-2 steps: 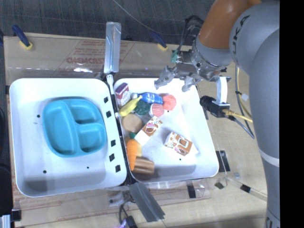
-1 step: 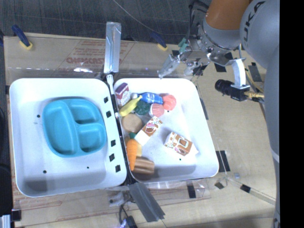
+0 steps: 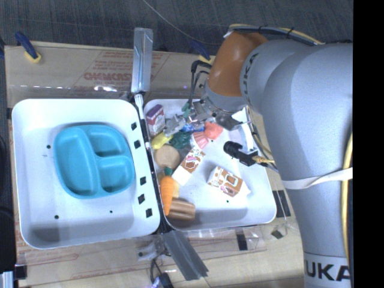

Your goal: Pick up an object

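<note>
Blue divided tray (image 3: 94, 159) lies alone in the left bin (image 3: 30, 221). Right bin (image 3: 258, 212) crowds a carrot (image 3: 168, 189), a patterned box (image 3: 226, 182) and other toys along its divider side, where the tool (image 3: 191, 114) reaches; its grip cannot be told.

The arm (image 3: 288, 83) hides the right bin's (image 3: 258, 212) far corner.
</note>
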Controlling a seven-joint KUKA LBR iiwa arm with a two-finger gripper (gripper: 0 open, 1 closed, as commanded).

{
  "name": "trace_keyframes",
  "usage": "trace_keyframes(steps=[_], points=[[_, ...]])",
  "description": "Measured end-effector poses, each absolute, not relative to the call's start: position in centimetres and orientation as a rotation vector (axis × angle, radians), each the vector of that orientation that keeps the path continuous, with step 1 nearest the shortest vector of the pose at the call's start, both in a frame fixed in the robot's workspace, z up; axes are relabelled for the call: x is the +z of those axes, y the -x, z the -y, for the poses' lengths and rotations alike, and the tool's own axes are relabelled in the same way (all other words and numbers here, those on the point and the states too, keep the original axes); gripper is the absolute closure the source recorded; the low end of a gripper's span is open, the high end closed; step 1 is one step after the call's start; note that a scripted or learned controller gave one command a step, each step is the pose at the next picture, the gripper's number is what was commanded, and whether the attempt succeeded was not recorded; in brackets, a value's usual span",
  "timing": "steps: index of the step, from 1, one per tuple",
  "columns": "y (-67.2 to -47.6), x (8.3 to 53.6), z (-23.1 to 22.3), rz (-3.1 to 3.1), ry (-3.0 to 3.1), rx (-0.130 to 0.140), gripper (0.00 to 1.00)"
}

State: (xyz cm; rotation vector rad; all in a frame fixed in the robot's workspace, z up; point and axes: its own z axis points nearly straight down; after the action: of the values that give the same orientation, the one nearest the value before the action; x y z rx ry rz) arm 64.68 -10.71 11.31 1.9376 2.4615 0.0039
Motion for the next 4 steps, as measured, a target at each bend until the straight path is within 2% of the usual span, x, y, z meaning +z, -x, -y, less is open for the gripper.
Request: trace_keyframes(steps=[1,2,3,4], points=[[-65.2,10.7,13.5,-2.467,-1.912,0.017,0.0],[-64.4,11.2,9.8,-2.464,-1.931,0.007,0.0],[-62.4,10.3,10.7,-2.588,-1.752,0.016,0.0],[-60.6,9.8,13.4,-2.871,-1.256,0.004,0.0]])
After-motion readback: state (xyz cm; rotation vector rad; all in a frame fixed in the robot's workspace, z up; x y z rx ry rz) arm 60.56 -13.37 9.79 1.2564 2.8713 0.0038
